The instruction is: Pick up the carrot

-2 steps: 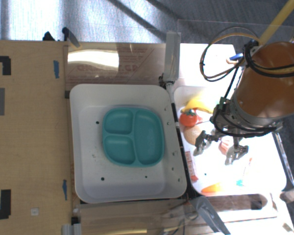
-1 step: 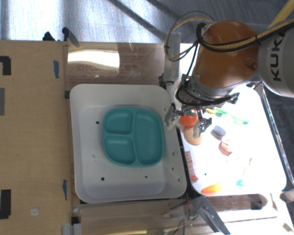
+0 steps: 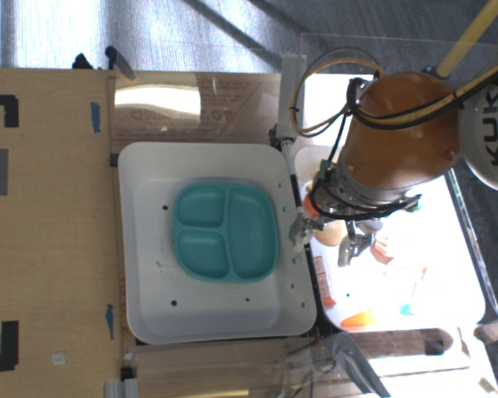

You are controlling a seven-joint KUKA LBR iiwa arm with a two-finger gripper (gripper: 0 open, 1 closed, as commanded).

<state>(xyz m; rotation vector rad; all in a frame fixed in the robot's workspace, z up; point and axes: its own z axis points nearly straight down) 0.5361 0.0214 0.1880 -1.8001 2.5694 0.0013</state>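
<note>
Camera view, left to right: a teal divided plate [image 3: 227, 231] lies in the left bin [image 3: 141, 247]. In the right bin [image 3: 456, 247], the gripper [image 3: 347, 243] hangs low over pale items, its jaws apparently apart and holding nothing. The carrot [image 3: 358, 318] lies nearer, at the bin's near edge. It looks like the approach step; next the arm [image 3: 398, 131] needs to shift nearer and descend.

A matt teal plastic divided plate [image 3: 227, 231] sits in a smooth white plastic bin [image 3: 145, 247], beside flat brown cardboard [image 3: 46, 222], while the arm's orange band [image 3: 402, 131] looks glossy and smooth.
</note>
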